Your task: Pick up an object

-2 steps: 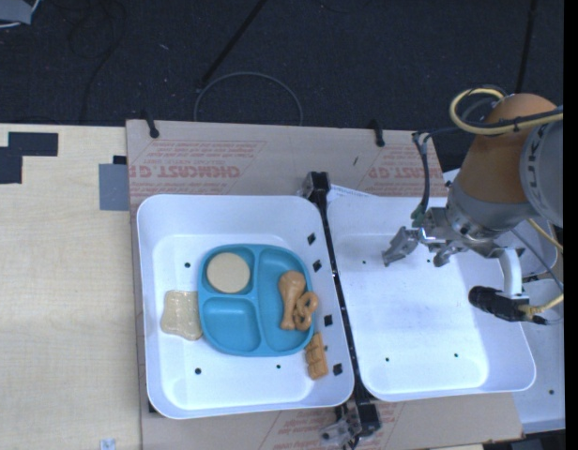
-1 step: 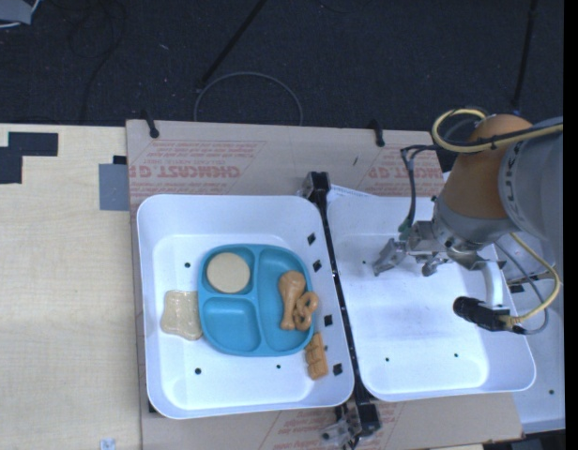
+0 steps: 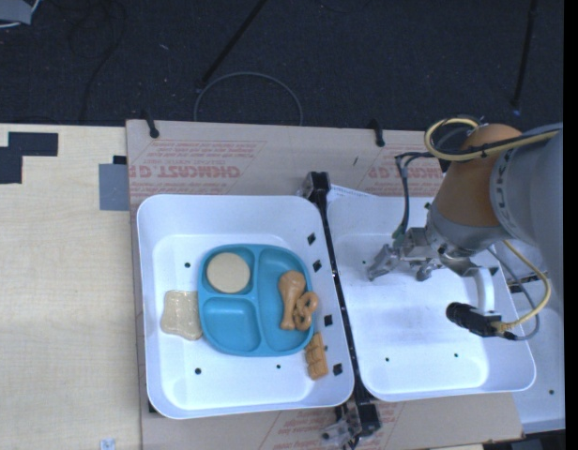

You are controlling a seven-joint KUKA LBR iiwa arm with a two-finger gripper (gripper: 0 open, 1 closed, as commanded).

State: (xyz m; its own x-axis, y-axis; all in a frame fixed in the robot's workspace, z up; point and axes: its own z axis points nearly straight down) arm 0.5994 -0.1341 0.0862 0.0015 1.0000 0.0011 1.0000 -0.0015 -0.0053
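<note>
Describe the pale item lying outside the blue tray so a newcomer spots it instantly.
Start at the left white bin, which holds a blue divided tray. Just off the tray's left edge, on the bin floor, lies a pale cream, roughly square piece. Unlike the brown twisted pieces on the tray's right, it is flat and light-coloured.

Lighting: even overhead light is falling on both white bins [image 3: 242, 212], which are reading bright but not blown out. Shadows: soft grey patches are lying on the right bin floor [image 3: 411, 322] beneath the arm [image 3: 477, 195]. Upper frame is staying dark. Focus: slightly soft throughout; fine detail is blurring.
</note>
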